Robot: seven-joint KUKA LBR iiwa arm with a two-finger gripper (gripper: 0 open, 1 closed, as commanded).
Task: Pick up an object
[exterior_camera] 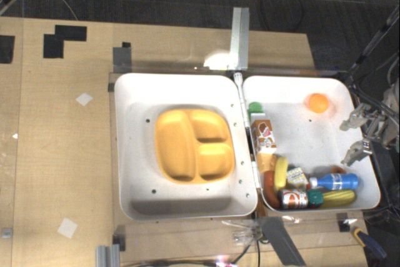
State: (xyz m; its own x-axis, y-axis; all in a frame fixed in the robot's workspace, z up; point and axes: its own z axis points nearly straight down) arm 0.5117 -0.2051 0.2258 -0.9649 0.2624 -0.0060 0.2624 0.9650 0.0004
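My gripper [355, 136] hangs at the right edge of the right bin [294, 89], its two fingers spread apart with nothing between them. An orange ball [318, 102] lies in that bin's far right part, left of and above the gripper. Along the bin's near side sit a blue-capped bottle [334, 182], a yellow banana-like piece [339, 197], a can [292, 199], a yellow item [280, 172] and a red-brown item [269, 182]. A green-capped carton [262, 130] lies along the bin's left wall.
The left bin [134, 97] holds a yellow divided tray [194, 144]. A metal post [240, 37] stands behind the divider between the bins. Cables run along the right side. The wooden bench [56, 153] extends to the left.
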